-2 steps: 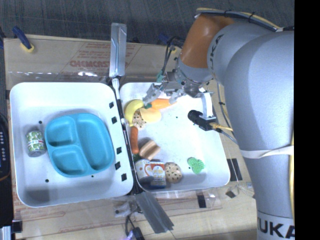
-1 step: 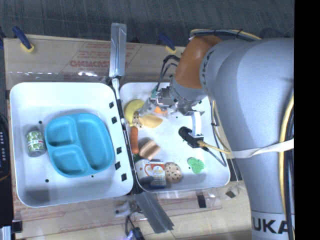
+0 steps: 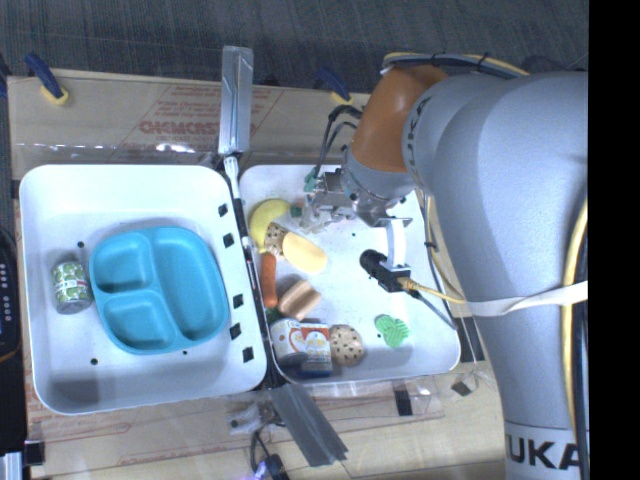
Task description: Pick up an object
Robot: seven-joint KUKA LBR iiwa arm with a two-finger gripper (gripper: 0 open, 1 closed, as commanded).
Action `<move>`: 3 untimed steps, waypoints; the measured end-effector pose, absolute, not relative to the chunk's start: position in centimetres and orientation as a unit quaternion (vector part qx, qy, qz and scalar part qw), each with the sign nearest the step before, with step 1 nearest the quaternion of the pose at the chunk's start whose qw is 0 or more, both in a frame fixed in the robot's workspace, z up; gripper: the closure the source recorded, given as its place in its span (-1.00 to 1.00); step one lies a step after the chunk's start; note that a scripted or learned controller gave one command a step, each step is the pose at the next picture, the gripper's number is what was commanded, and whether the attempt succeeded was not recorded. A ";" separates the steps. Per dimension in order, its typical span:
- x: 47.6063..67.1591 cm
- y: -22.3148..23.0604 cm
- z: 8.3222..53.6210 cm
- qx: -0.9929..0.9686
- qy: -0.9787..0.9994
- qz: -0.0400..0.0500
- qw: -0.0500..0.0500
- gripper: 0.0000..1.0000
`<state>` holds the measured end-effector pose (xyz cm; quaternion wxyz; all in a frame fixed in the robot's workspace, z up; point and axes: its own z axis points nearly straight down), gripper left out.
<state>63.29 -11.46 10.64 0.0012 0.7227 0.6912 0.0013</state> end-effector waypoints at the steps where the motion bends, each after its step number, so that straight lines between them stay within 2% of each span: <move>1: 64.0 -17.1 9.2 0.717 0.697 -0.001 -0.001 1.00; 2: 62.9 -20.3 15.3 0.662 0.749 0.001 0.002 1.00; 3: 61.2 -19.8 30.6 0.740 0.672 0.003 0.005 1.00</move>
